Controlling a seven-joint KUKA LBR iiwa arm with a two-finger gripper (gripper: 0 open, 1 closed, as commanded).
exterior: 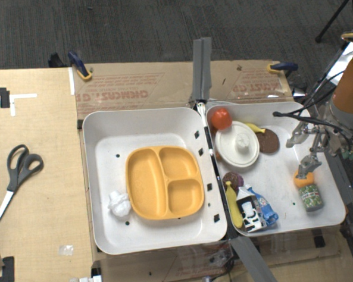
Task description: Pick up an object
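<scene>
1. Far left, on the bare desk (pixel 39 235), a pair of scissors (pixel 14 174) lies well apart from both bins.
2. The left bin (pixel 98 127) holds an orange divided plate (pixel 165 181) in its middle, with a crumpled white wad (pixel 117 203) touching the plate's left rim. There is open floor along the bin's upper and lower walls.
3. The divider between the bins runs close beside the plate's right edge, so I have little room to descend there.
4. The right bin (pixel 288 205) is crowded on its left side: a red tomato-like ball (pixel 221 118) at the top, an upturned white bowl (pixel 239 144) below it, a small banana (pixel 254 127) and a brown disc (pixel 268 142) at the bowl's right, then a dark plum-like fruit (pixel 233 180), a yellow piece (pixel 231 203) and a blue-and-white packet (pixel 253 211) packed together near the lower wall.
5. A green bottle with an orange cap (pixel 309 191) lies alone at the bin's right, clear floor to its left, the right wall near.
6. My jaws (pixel 312 159) hang just above the bottle's orange cap; I cannot tell whether they are wide or narrow, and nothing visibly sits between them.
7. I judge that the pick is not yet made: every object rests on a bin floor. The bottle looks like the nearest candidate; closing, lifting and clearing the right wall are left.
</scene>
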